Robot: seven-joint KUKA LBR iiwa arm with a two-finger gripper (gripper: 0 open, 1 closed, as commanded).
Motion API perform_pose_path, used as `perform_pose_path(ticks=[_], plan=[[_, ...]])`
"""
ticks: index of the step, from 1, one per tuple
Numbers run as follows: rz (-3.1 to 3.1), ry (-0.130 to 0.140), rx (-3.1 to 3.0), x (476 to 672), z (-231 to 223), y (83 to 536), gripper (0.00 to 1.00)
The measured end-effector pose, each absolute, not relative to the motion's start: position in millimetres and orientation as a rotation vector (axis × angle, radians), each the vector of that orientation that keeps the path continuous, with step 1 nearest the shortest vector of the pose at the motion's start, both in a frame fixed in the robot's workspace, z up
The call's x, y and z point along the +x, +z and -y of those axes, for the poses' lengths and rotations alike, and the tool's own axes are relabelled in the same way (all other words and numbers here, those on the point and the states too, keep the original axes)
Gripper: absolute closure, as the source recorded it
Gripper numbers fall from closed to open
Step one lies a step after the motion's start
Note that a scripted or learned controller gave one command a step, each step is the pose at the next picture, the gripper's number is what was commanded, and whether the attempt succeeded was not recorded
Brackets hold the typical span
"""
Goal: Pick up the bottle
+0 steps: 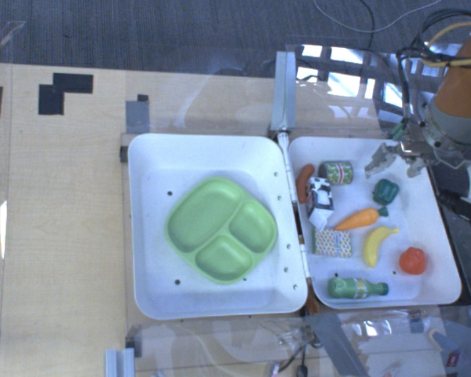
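The green bottle (357,288) lies on its side along the front edge of the right bin (442,234), cap pointing right. My gripper (397,161) hangs over the bin's back right part, far behind the bottle. Its two fingers (377,162) are spread open with nothing between them. The orange-banded wrist sits just above it at the view's right edge.
The right bin also holds a can (335,172), a sausage (304,181), a black-and-white carton (320,195), a carrot (357,219), a green pepper (385,191), a banana (377,243), a tomato (412,261) and a wafer (332,243). A green divided plate (222,230) lies in the left bin (153,289).
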State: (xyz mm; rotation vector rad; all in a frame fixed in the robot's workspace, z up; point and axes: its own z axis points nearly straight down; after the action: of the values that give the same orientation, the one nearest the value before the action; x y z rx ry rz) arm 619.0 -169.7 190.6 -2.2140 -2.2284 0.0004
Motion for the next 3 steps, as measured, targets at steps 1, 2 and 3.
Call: perform_pose_path(ticks=[1, 2, 3], plan=[[2.228, 0.0, -2.215, 606.8, 205.8, 180.6, 0.0], [2.219, -0.003, -2.227, 630.8, 203.9, 94.1, 0.0], [2.129, -0.002, -2.313, 599.8, 201.6, 171.3, 0.0]])
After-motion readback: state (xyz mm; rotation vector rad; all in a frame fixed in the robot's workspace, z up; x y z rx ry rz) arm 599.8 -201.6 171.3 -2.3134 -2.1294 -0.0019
